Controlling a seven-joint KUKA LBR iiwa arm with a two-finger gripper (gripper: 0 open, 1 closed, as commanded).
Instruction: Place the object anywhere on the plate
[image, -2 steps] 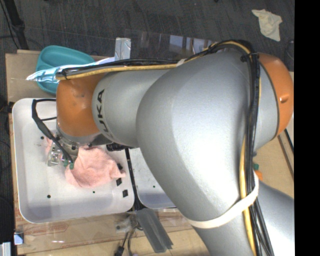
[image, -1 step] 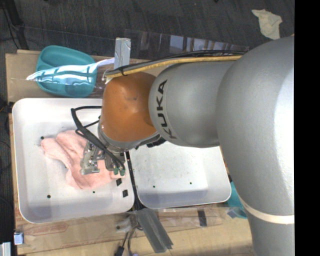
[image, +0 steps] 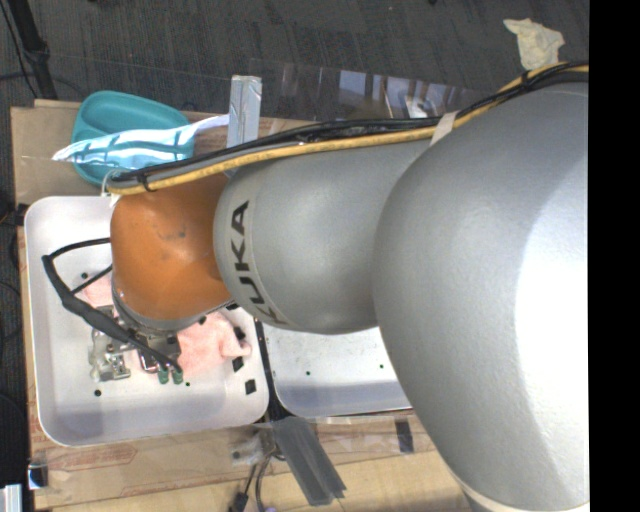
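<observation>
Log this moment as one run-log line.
arm: over left bin | gripper: low, grip unclear | pink item: in bin, beside gripper

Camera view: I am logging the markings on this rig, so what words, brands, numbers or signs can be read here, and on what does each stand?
"KUKA", in dark letters running along the grey arm, beside its orange band; the last letters curve out of sight.
The teal and white packet behind the left bin bears a pattern, but no text on it is readable.
Nothing else legible.
</observation>
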